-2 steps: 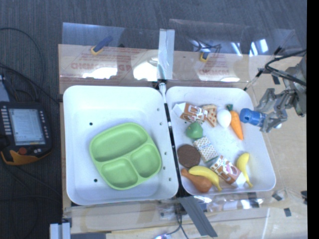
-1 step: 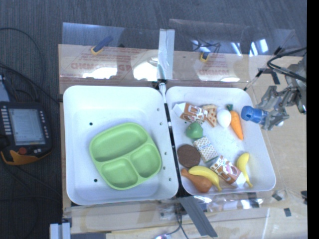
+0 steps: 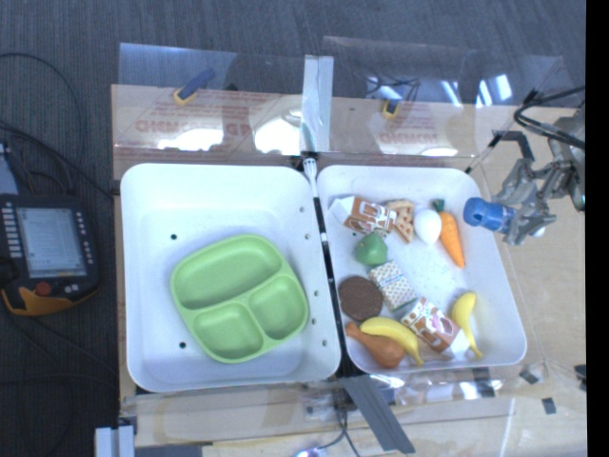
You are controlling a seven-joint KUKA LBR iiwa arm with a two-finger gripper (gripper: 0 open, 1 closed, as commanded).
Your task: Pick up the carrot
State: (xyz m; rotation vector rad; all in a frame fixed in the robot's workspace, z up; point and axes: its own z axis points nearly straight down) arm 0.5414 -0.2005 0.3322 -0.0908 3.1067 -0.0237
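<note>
The carrot point(image 3: 451, 239) is orange with a small green top. It lies in the right bin point(image 3: 504, 298), near its upper right side, pointing toward the front. A white egg point(image 3: 428, 225) rests just to its left. My gripper point(image 3: 529, 203) hovers at the right rim of that bin, a little to the right of the carrot and apart from it. A blue cylinder point(image 3: 485, 214) sits between the gripper and the carrot, at the bin's rim; I cannot tell whether the gripper is touching it.
The right bin also holds snack packs point(image 3: 369, 217), a green piece point(image 3: 371, 248), a brown cookie point(image 3: 360, 297), two bananas point(image 3: 392, 331) and an orange piece point(image 3: 377, 348). A green divided plate point(image 3: 241, 296) lies in the left bin point(image 3: 152, 208). A tablet point(image 3: 48, 246) sits far left.
</note>
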